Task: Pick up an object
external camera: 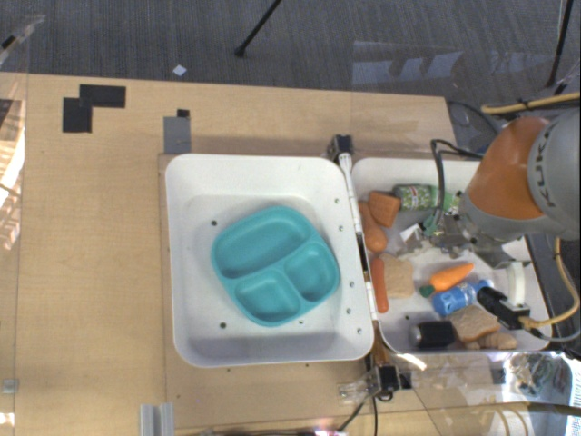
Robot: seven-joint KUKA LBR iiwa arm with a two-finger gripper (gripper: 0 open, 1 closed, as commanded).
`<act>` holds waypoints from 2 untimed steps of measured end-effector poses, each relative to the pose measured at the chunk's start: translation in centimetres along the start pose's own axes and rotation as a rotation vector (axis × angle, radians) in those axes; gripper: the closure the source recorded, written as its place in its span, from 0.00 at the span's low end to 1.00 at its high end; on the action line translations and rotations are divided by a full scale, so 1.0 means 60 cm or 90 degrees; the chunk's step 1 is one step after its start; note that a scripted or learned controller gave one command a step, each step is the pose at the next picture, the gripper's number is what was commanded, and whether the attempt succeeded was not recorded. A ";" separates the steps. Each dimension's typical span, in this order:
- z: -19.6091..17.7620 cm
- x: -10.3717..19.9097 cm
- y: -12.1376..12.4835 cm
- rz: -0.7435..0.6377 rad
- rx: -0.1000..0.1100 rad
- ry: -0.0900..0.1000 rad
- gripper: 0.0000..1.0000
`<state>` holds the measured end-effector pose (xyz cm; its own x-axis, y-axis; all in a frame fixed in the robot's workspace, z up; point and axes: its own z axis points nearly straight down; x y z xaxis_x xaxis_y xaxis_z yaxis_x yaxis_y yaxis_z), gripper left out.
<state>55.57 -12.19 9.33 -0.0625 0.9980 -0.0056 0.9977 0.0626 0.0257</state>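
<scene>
Two white bins sit side by side on my worktop [91, 271]. I take the teal divided plate [275, 264] as my landmark; it lies tilted in the middle of the left bin [182, 243], three compartments.

Right of the plate, past the shared rim, the right bin [390, 334] holds the clutter. Nearest the plate: an orange wedge-shaped piece [383, 209], a long reddish sausage-like piece [379, 284] along the bin's near wall, and a pale tan block [399, 276] beside it. Further right of the plate: a green-labelled bottle [416, 195] at the top, a small carrot [451, 275], a blue bottle [457, 298] just below the carrot, a slice of bread [475, 325] and a black object [436, 334] at the bottom edge.

Worktop is plain brown board with black tape patches [91, 105] up and left of the plate. Beyond it, dark grey carpet [182, 25] and a thin black stand leg.

Arm comes in from the right, orange band visible. The hand [436, 234] hangs low over the right bin, above the carrot, near the green-labelled bottle. I cannot tell how it stands, nor see anything held.
</scene>
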 end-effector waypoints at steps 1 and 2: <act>-0.003 0.036 -0.097 0.002 -0.002 0.000 0.00; -0.021 0.038 -0.091 0.001 -0.006 0.000 1.00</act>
<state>49.92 -10.24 10.45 -0.0608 0.9981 -0.0054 0.9975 0.0609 0.0349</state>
